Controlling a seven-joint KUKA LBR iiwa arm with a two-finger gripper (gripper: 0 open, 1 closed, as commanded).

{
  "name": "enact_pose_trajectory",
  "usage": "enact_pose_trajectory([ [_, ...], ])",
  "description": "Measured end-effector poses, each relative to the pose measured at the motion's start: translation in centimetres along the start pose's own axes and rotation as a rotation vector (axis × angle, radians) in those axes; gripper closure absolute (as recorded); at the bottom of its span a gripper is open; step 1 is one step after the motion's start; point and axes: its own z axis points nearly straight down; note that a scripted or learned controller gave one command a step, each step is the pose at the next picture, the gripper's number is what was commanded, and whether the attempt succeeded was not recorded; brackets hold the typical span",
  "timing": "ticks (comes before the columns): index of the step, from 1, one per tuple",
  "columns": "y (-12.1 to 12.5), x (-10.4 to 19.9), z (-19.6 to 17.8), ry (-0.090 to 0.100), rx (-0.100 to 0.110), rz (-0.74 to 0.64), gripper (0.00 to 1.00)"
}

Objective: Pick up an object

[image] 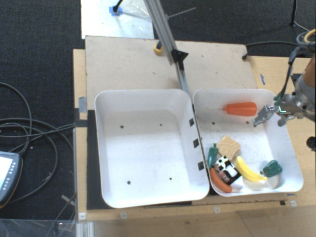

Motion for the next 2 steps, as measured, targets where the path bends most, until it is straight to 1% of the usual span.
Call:
enact_pose_trajectory([
  [1, 0.1, 0.0, -0.2, -0.001, -0.004, 0.0, 0.0],
  [2, -0.6, 0.7, 5.3, 0.0, 0.001, 0.003, 0.0],
])
